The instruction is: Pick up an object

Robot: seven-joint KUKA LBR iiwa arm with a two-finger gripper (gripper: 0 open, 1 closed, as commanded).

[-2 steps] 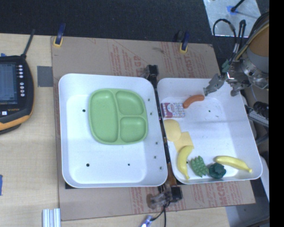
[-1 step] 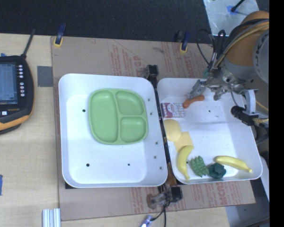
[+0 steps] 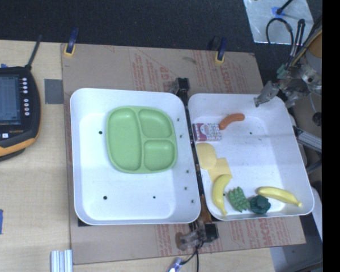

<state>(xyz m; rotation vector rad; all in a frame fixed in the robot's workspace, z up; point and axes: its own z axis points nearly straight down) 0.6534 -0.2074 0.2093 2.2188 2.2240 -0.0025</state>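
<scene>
The right white bin (image 3: 292,152) holds several objects. An orange sausage (image 3: 232,119) lies near its far side, with a red and white packet (image 3: 207,131) to its left. Pale yellow cheese pieces (image 3: 211,158) sit by the bin's left wall. At the near edge lie a banana (image 3: 219,192), a green leafy toy (image 3: 237,199), a dark green piece (image 3: 259,204) and a second banana (image 3: 278,195). My gripper (image 3: 267,94) hangs over the bin's far right corner, up and to the right of the sausage, with nothing seen in it.
The left white bin (image 3: 90,197) carries a green divided plate (image 3: 141,139). A tablet-like pendant (image 3: 10,109) lies at the far left of the bench. Clamps and cables stand behind the bins, and the arm's wrist (image 3: 300,75) fills the upper right.
</scene>
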